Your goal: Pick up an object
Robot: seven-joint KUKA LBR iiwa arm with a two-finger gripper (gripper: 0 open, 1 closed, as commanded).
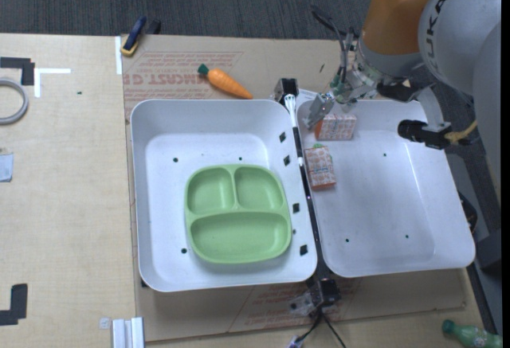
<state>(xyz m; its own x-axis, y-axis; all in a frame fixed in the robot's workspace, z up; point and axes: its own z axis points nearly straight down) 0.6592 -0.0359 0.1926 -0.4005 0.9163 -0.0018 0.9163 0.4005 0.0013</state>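
honestly my gripper (325, 109) looks closed on nothing, hovering just above the pink box (335, 128) in the right bin's (398, 203) upper-left corner, so I'd probably nudge it into the wall.

pincer (323, 109) above small box (335, 128), green tray (237, 215)

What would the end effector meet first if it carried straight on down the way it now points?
Most likely the small pink box in the right bin: the end effector hangs just above its upper left corner. Depth is unclear from this slanted view, so it might slip past beside the box onto the bin floor.
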